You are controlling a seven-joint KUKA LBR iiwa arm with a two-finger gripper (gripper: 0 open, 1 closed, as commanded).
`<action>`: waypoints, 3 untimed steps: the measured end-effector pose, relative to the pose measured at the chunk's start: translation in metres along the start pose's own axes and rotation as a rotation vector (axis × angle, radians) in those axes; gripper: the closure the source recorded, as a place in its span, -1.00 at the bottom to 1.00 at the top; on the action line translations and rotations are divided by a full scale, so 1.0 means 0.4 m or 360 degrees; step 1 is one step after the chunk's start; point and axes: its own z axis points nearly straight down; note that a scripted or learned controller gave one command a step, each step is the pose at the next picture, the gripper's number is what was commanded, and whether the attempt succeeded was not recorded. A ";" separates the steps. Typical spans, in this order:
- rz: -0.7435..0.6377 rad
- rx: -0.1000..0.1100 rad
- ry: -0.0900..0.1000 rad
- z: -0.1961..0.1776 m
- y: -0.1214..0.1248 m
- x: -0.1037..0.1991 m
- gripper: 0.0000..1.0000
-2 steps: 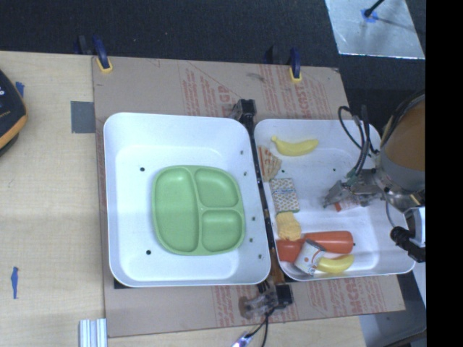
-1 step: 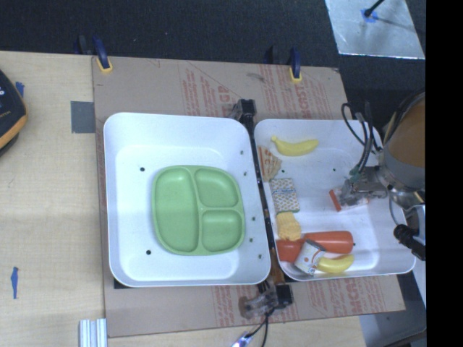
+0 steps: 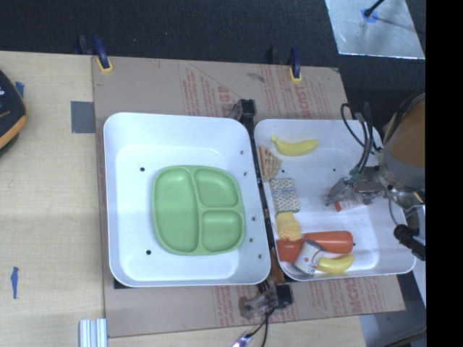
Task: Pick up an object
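My gripper (image 3: 346, 195) hangs low over the right part of the right bin (image 3: 394, 266), reaching in from the right under the orange-banded wrist (image 3: 409, 139). A small reddish piece (image 3: 356, 205) shows just beneath it; whether it is held is unclear. A yellow banana (image 3: 295, 147) lies at the bin's far end. Along the left wall lie a brown wafer (image 3: 271, 165), a patterned cracker (image 3: 283, 194) and a yellow lump (image 3: 289, 226). At the near end are a red block (image 3: 289, 250), a long orange-red piece (image 3: 330, 241), a white item (image 3: 311, 259) and a second yellow banana (image 3: 336, 264).
The left bin (image 3: 123, 194) holds a green divided plate (image 3: 197, 210). Black cables (image 3: 358, 132) loop beside the wrist. Both bins rest on cardboard (image 3: 181, 85) held by clamps at the far edge. A dark and orange device (image 3: 9, 114) lies at the bench's left edge.
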 end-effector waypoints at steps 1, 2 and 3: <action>-0.0002 0.0000 -0.0001 -0.026 0.001 -0.002 1.00; -0.0003 0.0000 -0.0001 -0.025 0.001 -0.002 -1.00; 0.0004 0.0005 0.0001 0.053 0.002 0.076 -1.00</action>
